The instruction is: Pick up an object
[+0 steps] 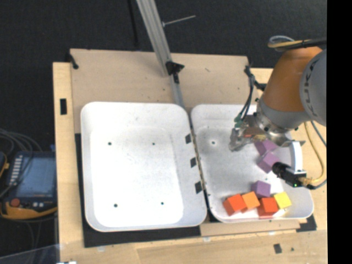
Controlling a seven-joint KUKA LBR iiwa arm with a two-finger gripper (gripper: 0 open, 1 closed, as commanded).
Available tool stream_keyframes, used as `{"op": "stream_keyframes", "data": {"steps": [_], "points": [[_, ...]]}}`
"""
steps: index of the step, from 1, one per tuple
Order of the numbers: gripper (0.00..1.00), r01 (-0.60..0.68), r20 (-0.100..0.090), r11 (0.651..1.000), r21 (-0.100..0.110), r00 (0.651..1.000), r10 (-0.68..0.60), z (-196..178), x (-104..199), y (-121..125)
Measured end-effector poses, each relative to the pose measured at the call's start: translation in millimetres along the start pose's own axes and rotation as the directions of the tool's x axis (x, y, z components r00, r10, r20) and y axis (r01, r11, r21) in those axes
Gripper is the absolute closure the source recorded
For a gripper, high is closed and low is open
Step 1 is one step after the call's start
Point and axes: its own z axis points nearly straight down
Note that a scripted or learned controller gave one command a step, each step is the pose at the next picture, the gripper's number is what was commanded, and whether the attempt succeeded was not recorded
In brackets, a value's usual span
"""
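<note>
Here we judge the approach under way: the gripper [237,142] hangs over the right bin [215,120], whether wide or narrow we cannot tell. Nearest, a purple block [268,160] lies just beside it; next comes lowering onto it.

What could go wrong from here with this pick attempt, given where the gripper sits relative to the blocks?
1. The gripper hangs over bare floor of the right bin, apart from the blocks, so closing here would likely grab nothing.
2. The orange blocks, yellow block and purple block sit packed together near the bin's front wall; fingers may not fit between them.
</note>
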Motion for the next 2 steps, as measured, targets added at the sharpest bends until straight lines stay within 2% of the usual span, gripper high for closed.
{"op": "stream_keyframes", "data": {"steps": [2], "points": [[1.0,0.0,0.0,1.0,-0.003,1.0,0.0,-18,93,27]]}}
